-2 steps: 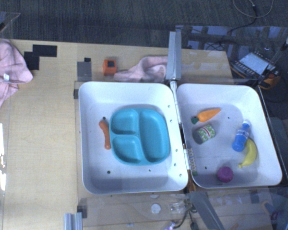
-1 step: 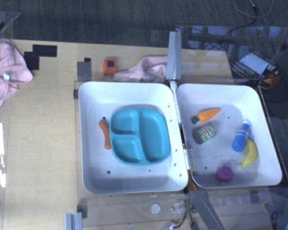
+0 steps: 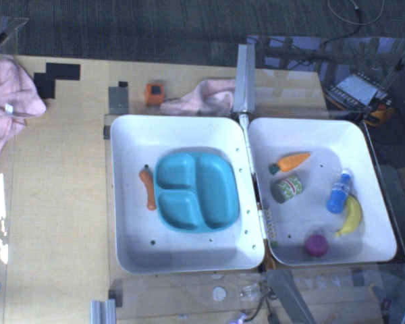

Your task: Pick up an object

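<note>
The only label here is on a small can point(image 3: 287, 187) lying on its side in the right bin point(image 3: 372, 174). Its wrapper is greenish with a red patch, and the print is too small to read.

A toy carrot point(image 3: 293, 161) lies just above the can, nearly touching it. Toward the bin's right wall a blue bottle point(image 3: 338, 194) lies beside a banana point(image 3: 351, 216), the two touching or almost so. A purple ball-like thing point(image 3: 316, 245) sits near the bin's lower edge, apart from the rest.

In the left bin point(image 3: 121, 181) a blue divided plate point(image 3: 196, 191) lies in the middle, with a thin orange stick point(image 3: 148, 189) just to its left.

On the bench, a pink cloth point(image 3: 10, 100) lies at the far left, another pink rag point(image 3: 202, 98) above the bins, and a small orange block point(image 3: 154, 93) beside it.

How the jaws stand cannot be told.
</note>
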{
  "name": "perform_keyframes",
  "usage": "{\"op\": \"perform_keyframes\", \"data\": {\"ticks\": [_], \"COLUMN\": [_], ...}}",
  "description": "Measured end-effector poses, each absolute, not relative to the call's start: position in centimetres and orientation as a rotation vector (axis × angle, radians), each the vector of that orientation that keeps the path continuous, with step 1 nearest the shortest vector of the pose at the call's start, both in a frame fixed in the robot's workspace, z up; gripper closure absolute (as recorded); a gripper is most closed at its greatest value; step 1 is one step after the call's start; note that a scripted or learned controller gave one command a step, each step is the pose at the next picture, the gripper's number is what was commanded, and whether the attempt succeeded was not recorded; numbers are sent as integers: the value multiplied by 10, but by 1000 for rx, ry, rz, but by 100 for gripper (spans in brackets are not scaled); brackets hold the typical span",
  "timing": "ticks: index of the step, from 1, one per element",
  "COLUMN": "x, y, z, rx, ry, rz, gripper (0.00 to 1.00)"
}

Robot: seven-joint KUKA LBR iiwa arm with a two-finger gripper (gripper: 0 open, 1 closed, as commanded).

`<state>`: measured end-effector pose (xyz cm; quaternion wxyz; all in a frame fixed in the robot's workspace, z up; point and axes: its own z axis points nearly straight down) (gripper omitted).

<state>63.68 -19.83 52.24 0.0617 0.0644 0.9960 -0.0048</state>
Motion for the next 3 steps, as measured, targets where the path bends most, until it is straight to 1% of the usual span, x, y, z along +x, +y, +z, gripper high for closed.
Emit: {"op": "perform_keyframes", "data": {"ticks": [1, 2, 3], "x": [655, 657, 651], "y": [-186, -184, -205], "z": [438, 452, 438], "rx": [-1078, -1072, -2368], "ry": [2934, 2917, 2043], "rz": [-8, -17, -22], "gripper": [100, 100, 100]}}
